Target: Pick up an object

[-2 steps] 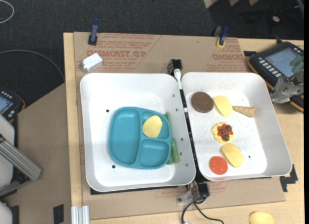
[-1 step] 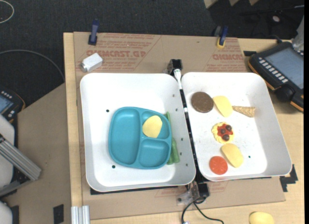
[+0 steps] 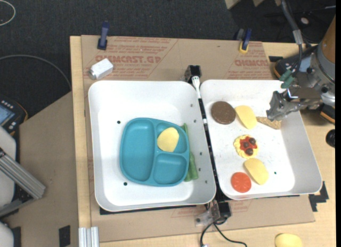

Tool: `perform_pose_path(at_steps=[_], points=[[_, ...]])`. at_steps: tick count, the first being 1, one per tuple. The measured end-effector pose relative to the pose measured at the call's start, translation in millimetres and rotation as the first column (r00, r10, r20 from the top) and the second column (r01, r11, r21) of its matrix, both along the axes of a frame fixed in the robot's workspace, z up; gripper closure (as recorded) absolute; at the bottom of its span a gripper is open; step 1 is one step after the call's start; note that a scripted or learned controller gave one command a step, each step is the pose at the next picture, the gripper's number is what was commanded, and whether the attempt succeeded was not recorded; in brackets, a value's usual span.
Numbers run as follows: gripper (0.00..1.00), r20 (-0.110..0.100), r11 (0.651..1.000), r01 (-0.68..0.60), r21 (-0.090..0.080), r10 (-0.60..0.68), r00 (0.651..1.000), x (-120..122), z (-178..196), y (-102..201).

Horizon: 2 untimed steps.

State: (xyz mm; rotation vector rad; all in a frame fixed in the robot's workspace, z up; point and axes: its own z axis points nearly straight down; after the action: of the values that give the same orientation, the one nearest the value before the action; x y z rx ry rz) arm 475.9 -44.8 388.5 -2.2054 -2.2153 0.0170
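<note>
Both white bins [image 3: 146,94] are looking like smooth, slightly glossy plastic, and the teal divided tray [image 3: 152,153] is showing a matt plastic finish. Just beside the metal-looking gripper [image 3: 277,112], a tan, rough-looking piece [image 3: 268,122] is lying, while the board [image 3: 160,54] underneath is appearing as matt brown cardboard.

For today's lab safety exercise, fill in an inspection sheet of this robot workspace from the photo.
Surface: cardboard-covered bench bearing left bin and right bin.
Job's things: right bin holds brown disc, two yellow pieces, topped round piece, red disc, tan flat piece.
Clutter: left bin holds teal divided tray with yellow piece in it.
Grippers: claw over right bin's upper right; finger state unclear.
Cables: black cable at front edge.
Surroundings: dark carpet.
</note>
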Motion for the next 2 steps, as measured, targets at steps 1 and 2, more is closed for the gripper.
perform_pose_path(at_steps=[1, 2], points=[[1.00, 0.040, 1.000, -0.002, -0.002, 0.002, 0.999, 4.2, 155.2, 44.6], [1.00, 0.002, 1.000, 0.006, -0.004, -0.006, 1.000, 6.0, -8.0, 52.1]])
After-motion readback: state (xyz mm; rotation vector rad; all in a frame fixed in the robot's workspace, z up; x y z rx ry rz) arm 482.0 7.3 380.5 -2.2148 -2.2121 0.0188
